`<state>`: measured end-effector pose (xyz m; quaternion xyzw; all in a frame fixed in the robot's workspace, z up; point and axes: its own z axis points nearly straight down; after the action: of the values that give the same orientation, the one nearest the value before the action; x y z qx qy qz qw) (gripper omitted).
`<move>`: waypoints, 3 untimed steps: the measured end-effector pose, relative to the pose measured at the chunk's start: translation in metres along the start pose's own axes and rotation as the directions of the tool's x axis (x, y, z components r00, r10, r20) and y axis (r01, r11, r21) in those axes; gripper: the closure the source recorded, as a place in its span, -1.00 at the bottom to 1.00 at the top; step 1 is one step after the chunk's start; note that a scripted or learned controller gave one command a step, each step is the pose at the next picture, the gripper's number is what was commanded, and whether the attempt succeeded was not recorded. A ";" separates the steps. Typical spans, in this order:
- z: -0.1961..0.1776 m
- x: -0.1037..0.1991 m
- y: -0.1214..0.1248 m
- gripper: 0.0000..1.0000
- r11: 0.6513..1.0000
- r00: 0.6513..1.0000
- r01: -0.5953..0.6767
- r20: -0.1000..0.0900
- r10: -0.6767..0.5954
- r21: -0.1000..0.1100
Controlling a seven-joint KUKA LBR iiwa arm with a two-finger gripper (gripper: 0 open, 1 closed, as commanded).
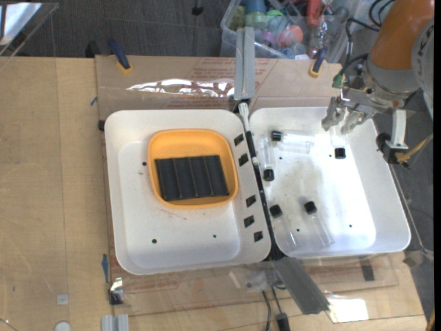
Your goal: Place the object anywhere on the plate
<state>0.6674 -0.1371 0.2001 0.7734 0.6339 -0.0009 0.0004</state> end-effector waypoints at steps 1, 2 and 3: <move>-0.038 0.009 -0.002 1.00 0.985 0.985 0.172 0.000 -0.172 -0.005; -0.084 0.014 -0.002 1.00 0.930 0.930 0.368 0.001 -0.368 -0.006; 0.019 0.005 -0.002 1.00 0.745 0.745 0.667 -0.003 -0.667 -0.001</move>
<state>0.6667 -0.1322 0.1807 0.4962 0.8682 0.0003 -0.0010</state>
